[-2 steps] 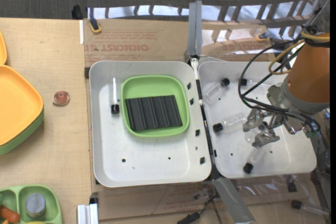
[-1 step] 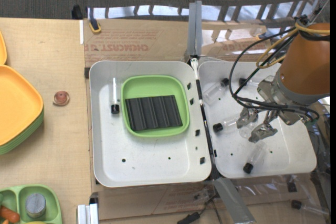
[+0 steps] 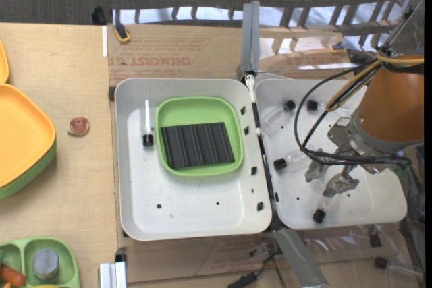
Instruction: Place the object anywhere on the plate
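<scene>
- Two white bins: left bin (image 3: 135,206) bears the green plate (image 3: 198,111) with a dark ribbed block (image 3: 199,145) on it.
- Gripper (image 3: 334,180) hovers low over the right bin (image 3: 378,212) — whether spread or pinching, we cannot tell.
- Likely object: clear tube (image 3: 327,204), black-capped, just below the gripper.
- We advise gripping mid-tube, lifting straight — then releasing on bare green.

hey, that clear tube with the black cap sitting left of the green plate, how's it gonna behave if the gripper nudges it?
The clear tube looks round and slim, so it would probably roll sideways on the smooth bin floor. It seems light and see-through, likely plastic, and may slip between the fingers.
</scene>
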Available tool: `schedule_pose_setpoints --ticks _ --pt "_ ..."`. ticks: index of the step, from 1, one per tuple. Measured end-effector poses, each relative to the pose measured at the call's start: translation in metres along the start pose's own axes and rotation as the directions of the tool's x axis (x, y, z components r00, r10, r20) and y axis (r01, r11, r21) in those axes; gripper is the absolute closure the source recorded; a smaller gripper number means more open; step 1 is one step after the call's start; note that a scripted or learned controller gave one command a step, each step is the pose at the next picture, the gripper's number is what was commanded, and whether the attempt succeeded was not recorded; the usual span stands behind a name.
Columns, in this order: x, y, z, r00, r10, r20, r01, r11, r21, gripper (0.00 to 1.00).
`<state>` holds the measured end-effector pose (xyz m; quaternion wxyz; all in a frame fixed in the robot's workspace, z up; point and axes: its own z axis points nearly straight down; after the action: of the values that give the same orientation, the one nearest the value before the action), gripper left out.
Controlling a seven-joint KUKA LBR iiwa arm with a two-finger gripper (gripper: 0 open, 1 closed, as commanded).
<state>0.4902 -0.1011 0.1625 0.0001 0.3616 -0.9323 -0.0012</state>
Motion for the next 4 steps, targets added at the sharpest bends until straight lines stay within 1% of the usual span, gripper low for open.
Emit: schedule_pose_setpoints --ticks 1,2,3,4 --pt "-0.018 0.018 -0.047 0.995 -0.096 0.003 0.096 0.995 0.003 1.0" --pt "-0.037 0.019 -0.029 0.986 -0.164 0.001 0.164 0.986 0.0 1.0" --pt "-0.026 0.02 -0.028 0.937 -0.35 0.001 0.35 0.937 0.0 1.0" --pt "-0.027 0.048 -0.028 0.91 -0.415 0.001 0.415 0.91 0.0 1.0"
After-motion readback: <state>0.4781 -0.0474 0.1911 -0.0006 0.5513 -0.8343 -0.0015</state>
